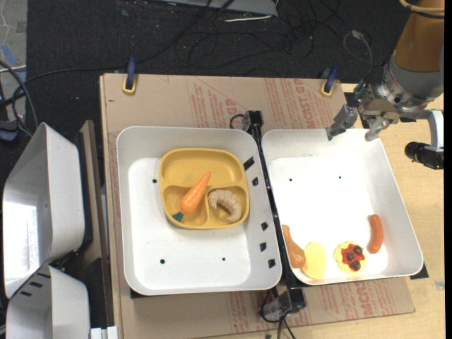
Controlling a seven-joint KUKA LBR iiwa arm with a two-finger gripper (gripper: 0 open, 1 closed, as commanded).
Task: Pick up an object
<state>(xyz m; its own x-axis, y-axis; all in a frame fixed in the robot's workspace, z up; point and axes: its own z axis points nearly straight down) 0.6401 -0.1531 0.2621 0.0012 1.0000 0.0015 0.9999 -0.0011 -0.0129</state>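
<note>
Orange sausage [375,233] lies near the right bin's [332,182] low edge, far from our gripper [357,123] — fingers spread wide, holding nothing — so we think a grab could slip off such a small round toy.

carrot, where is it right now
The carrot lies tilted in the yellow divided plate in the left bin, just left of the shrimp.
</note>
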